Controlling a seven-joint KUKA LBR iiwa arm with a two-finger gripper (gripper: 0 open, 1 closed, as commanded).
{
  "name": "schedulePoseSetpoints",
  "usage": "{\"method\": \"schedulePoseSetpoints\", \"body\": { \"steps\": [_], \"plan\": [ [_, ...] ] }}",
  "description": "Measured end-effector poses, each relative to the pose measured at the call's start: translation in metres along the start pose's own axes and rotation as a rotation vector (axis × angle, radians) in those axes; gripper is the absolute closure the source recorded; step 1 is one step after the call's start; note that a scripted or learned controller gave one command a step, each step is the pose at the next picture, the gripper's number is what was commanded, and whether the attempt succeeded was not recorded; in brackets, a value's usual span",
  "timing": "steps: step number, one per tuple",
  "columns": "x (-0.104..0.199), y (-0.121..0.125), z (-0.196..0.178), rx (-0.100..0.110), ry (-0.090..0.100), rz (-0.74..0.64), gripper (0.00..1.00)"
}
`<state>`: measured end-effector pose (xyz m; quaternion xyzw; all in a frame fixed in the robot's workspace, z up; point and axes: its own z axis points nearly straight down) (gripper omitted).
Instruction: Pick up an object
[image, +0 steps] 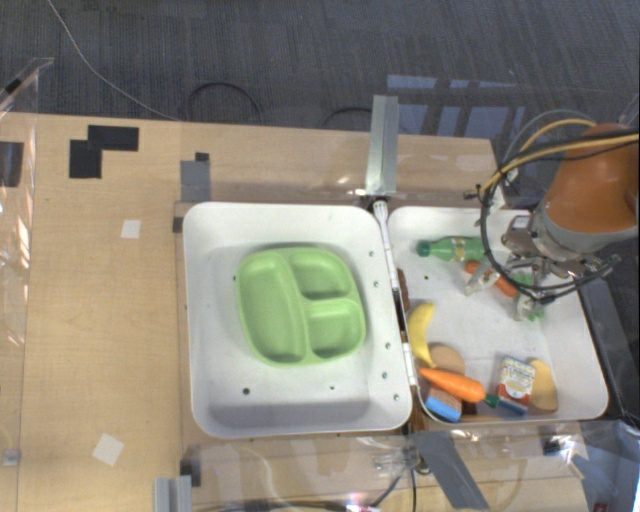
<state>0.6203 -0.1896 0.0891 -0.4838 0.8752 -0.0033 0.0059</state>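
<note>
Gripper (528, 290) low in rt bin (590, 345) — green tray (300, 305) in left bin (200, 300).

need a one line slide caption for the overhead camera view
KUKA arm's pincer hovers over the right bin of toy food; a green divided plate sits in the left bin.

Two bins side by side on bench (90, 330). Left bin (200, 300) holds a divided tray (300, 305) near its middle. Right bin (580, 380) holds a bottle (450, 248) at the back, banana (420, 330) by its left wall, carrot (452, 383) and small carton (516, 380) toward the front. Arm (590, 195) over right bin's back right.
</note>
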Motion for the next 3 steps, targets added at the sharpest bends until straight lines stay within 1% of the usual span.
{"method": "schedulePoseSetpoints", "body": {
  "steps": [1, 2, 3],
  "plan": [
    [-0.005, -0.003, -0.016, 0.011, -0.01, -0.001, 1.0],
    [-0.005, -0.003, -0.015, 0.01, -0.01, -0.001, 0.0],
    [-0.067, -0.006, 0.001, -0.002, -0.002, -0.047, 0.0]
  ]
}}
